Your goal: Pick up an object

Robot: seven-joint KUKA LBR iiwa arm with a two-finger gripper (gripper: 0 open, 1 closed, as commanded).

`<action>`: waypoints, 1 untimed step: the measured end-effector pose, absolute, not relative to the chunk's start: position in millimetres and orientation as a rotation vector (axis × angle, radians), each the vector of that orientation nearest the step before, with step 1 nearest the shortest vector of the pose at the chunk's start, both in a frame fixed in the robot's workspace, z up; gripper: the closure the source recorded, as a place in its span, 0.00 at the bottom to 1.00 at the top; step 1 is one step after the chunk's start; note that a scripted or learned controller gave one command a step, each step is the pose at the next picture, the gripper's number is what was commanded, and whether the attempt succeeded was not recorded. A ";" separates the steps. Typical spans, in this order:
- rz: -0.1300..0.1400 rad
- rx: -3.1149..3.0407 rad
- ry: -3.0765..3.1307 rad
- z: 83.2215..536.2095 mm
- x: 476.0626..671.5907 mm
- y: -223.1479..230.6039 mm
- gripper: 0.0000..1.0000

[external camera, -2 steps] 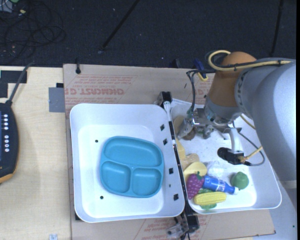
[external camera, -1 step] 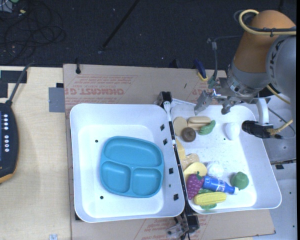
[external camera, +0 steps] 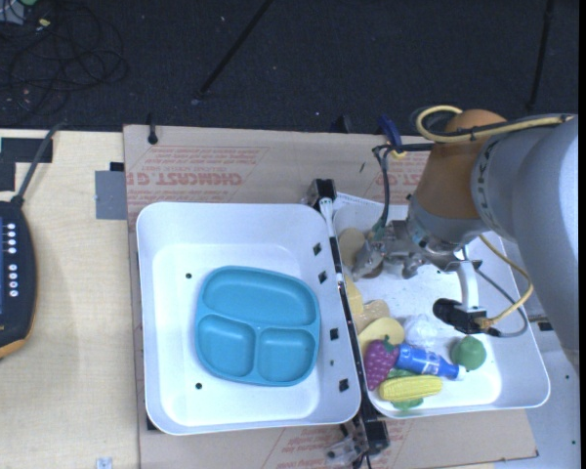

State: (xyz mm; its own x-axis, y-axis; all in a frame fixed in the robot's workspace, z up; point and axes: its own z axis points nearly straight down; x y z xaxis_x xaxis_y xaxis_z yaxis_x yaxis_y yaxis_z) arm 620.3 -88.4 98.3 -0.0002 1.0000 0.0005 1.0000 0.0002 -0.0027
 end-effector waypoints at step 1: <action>0.014 -2.215 -2.210 86.6 642.0 -88.2 0.00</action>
